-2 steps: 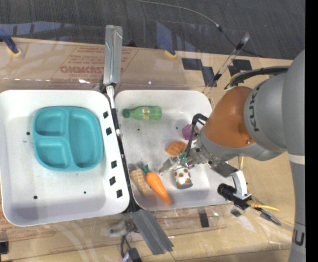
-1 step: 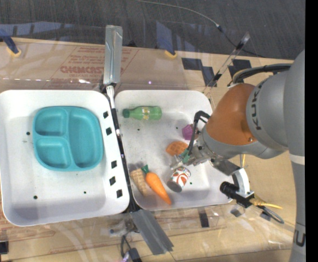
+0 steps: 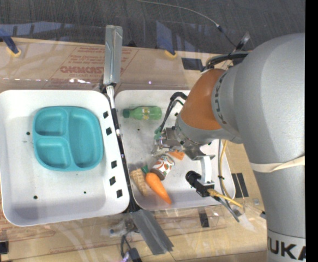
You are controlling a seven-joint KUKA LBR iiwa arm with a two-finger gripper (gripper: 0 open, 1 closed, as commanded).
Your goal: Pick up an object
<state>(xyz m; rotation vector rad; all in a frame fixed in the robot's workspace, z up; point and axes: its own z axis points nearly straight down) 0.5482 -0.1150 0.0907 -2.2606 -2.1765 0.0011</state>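
My gripper [image 3: 163, 145] hangs low in the right bin [image 3: 142, 98], just above a small white and red can [image 3: 162, 166] lying near the bin's middle. An orange carrot [image 3: 157, 186] lies at the front of that bin, beside a tan waffle-like piece [image 3: 139, 180]. A green bottle [image 3: 142, 113] lies on its side at the back of the bin. A small orange piece [image 3: 177, 155] peeks out beside the can, under the wrist. The arm's bulk hides the bin's right part.
The left bin [image 3: 17, 201] holds a teal divided plate [image 3: 68, 137]. A grey divider with black clips [image 3: 113, 146] runs between the bins. A black fitting with cables [image 3: 198, 183] hangs off the arm over the right bin's front.
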